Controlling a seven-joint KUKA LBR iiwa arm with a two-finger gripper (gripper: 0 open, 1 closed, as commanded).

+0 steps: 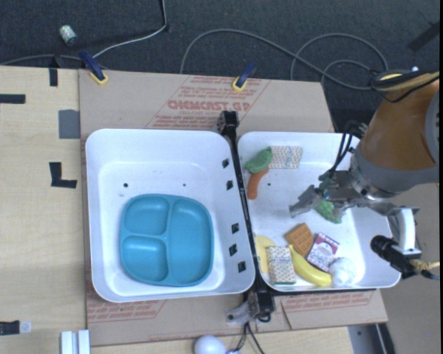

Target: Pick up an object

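My gripper (319,201) hangs low over the middle of the right bin (280,140), reaching in from the right. A green object (329,212) lies right beside or under its fingers; whether it is held I cannot tell. Near it in the same bin lie a brown cracker-like piece (299,236), a small red and white packet (322,252), a banana (307,268), a small box (280,264), a white ball (342,271), a toy carrot with green top (256,169) and a pale patterned packet (286,156).
The left bin (103,153) holds a blue divided plate (167,239). A black divider clamp (235,190) runs between the bins. Cables cross the dark floor behind the cardboard (199,102).
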